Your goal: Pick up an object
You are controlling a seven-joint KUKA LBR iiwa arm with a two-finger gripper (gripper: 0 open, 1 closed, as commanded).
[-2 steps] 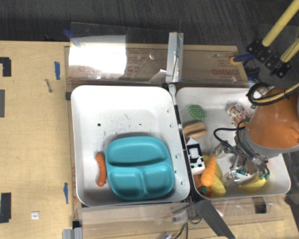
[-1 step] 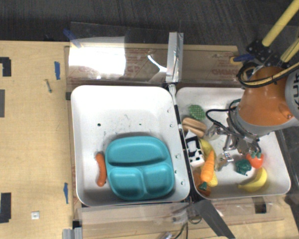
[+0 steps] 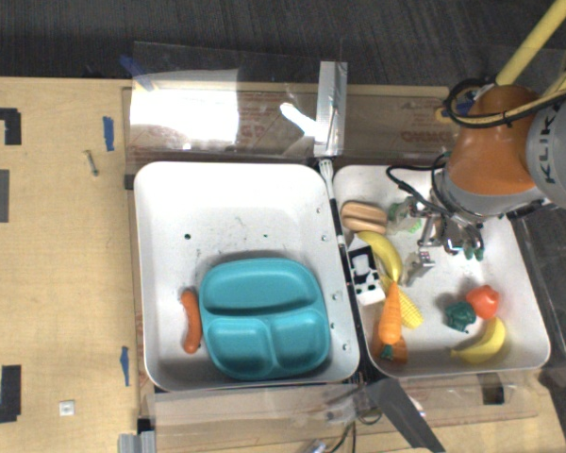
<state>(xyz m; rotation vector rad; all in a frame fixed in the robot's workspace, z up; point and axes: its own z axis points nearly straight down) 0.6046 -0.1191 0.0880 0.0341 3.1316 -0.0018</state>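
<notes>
I see smooth plastic toy food in the right bin [image 3: 533, 295]: a bun-shaped hot dog [image 3: 363, 216], curved bananas [image 3: 385, 255] [image 3: 482, 342], a tapered carrot [image 3: 389, 321] and a tomato [image 3: 484, 300]. The left bin [image 3: 170, 206] holds a glossy teal compartment tray [image 3: 262, 317] beside a sausage [image 3: 191, 321]. The gripper [image 3: 432, 249] hangs over the right bin; I cannot tell its spread.

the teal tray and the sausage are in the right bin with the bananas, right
Not quite. The camera view shows the teal tray and the sausage in the left bin; the bananas lie in the right bin.
</notes>
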